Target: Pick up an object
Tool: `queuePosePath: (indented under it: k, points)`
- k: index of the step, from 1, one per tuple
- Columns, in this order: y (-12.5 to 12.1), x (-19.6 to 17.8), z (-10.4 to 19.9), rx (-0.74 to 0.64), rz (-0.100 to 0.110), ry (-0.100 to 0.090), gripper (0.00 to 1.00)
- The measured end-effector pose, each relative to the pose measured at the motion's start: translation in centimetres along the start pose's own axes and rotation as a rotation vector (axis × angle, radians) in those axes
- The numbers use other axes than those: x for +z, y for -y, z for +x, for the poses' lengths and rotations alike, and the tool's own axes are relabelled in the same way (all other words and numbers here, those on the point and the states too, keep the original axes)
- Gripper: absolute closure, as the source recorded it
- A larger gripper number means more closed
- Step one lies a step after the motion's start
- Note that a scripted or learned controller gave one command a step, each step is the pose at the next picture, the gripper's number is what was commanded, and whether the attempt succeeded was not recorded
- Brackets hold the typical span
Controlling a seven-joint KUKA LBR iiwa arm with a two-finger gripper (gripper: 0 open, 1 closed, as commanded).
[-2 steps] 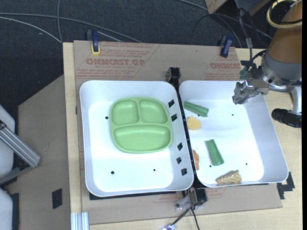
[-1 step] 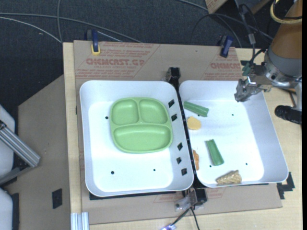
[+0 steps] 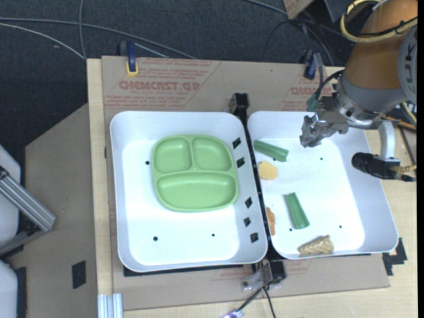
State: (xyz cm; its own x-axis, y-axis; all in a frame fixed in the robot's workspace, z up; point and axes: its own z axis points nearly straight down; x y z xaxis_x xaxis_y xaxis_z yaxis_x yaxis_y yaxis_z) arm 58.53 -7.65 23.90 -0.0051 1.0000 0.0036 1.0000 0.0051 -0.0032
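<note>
Arm [image 3: 377,52]: enters from the upper right of the frame, orange band above the wrist.
Gripper [image 3: 310,138]: over the upper part of the right bin [image 3: 344,197]; nothing seen between its fingers, and open or closed cannot be told.
Right bin contents: green piece [image 3: 271,150] near upper left, yellow round piece [image 3: 267,171] below it, green stick [image 3: 296,211] at centre, tan lump [image 3: 316,246] at the lower edge, small orange piece [image 3: 270,220] against the left wall.
Left bin [image 3: 132,197]: green divided plate [image 3: 195,173] in the middle.
</note>
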Motion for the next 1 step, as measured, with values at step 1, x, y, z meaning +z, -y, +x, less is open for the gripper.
queuePosePath:
  k: [1]
  points:
    - [1.76, 1.33, 5.31, 0.000, 0.002, 0.000, 1.00]
